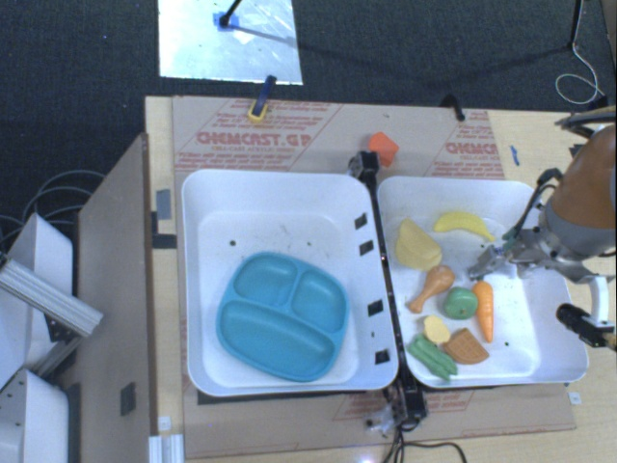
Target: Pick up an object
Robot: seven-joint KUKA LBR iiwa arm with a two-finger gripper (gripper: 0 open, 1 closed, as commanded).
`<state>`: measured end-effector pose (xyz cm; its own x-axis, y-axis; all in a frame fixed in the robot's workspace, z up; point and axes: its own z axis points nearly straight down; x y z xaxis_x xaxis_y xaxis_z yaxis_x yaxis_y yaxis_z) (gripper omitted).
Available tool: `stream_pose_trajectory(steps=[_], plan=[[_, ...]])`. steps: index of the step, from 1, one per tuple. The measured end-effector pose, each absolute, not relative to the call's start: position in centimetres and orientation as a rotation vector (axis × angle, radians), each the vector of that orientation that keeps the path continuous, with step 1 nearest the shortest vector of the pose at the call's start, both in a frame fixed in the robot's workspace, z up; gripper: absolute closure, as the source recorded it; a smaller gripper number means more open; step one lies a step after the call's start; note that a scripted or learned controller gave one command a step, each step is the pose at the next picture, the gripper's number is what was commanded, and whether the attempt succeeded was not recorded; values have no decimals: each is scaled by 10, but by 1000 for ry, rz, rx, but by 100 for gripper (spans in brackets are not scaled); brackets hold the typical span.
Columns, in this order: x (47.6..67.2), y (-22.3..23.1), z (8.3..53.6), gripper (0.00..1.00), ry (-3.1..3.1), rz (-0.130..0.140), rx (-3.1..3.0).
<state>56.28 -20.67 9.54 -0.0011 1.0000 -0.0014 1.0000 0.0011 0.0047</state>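
Note:
The right bin holds several toy foods: a yellow banana, a pale yellow pear-like piece, a tan drumstick, a green round fruit, an orange carrot, a small yellow piece, a brown piece and a green pod. My gripper reaches in from the right and sits low over the middle of this bin, just above the carrot's top end and right of the drumstick. Nothing shows between its fingers.
The left bin holds a blue divided plate. An orange block sits on the cardboard behind the bins, near the black divider. A yellow and blue clip lies farther back.

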Motion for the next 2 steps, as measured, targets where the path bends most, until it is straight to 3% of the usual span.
stream_pose_trajectory(steps=[1, 2], plan=[[526, -190, 84, 0, 2222, -1, 2224], [529, -191, 95, 100, 2219, 4, 2218]])
